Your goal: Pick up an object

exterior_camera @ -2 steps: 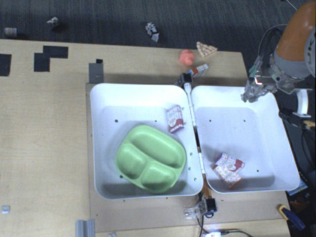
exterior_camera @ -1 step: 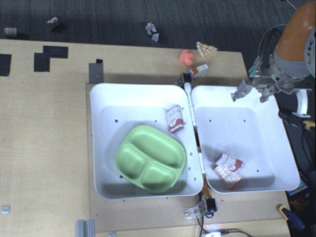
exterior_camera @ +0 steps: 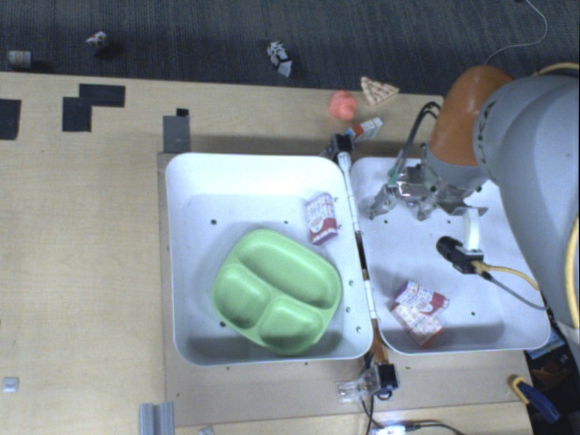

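Two bins: left bin (exterior_camera: 195,198) holds one green tray (exterior_camera: 276,290) and one packet (exterior_camera: 321,217), right bin (exterior_camera: 512,320) one packet (exterior_camera: 419,309); jaws apart.

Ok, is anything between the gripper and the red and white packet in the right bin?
Nothing visible. The gripper is over the far end of the right bin, the red and white packet lies near its front wall, with bare bin floor between them.

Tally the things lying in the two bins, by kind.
Green divided plate: 1
Red-and-white packets: 2 (left packet, right packet)
Total: 3
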Robot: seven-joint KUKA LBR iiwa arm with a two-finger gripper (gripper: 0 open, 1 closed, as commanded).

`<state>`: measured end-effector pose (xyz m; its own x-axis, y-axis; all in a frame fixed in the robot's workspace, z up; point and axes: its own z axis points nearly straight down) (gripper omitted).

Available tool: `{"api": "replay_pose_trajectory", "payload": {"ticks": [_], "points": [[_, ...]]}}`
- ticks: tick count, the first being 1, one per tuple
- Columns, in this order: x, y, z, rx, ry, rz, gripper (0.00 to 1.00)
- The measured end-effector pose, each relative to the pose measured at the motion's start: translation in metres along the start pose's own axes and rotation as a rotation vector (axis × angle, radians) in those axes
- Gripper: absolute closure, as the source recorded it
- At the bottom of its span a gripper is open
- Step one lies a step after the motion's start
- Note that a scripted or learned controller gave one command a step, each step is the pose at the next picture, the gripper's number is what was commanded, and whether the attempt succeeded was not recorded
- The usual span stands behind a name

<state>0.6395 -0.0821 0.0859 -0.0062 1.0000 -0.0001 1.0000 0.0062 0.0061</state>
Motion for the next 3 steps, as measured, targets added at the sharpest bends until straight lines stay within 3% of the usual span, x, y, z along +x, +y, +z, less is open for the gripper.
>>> {"api": "replay_pose_trajectory", "payload": {"ticks": [1, 2, 3], "points": [[-0.027, -0.142, -0.002, 0.001, -0.002, 0.005, 0.0], [-0.026, -0.14, -0.013, -0.008, -0.003, 0.003, 1.0], [-0.043, -0.06, -0.103, 0.0, -0.001, 0.001, 1.0]]}}
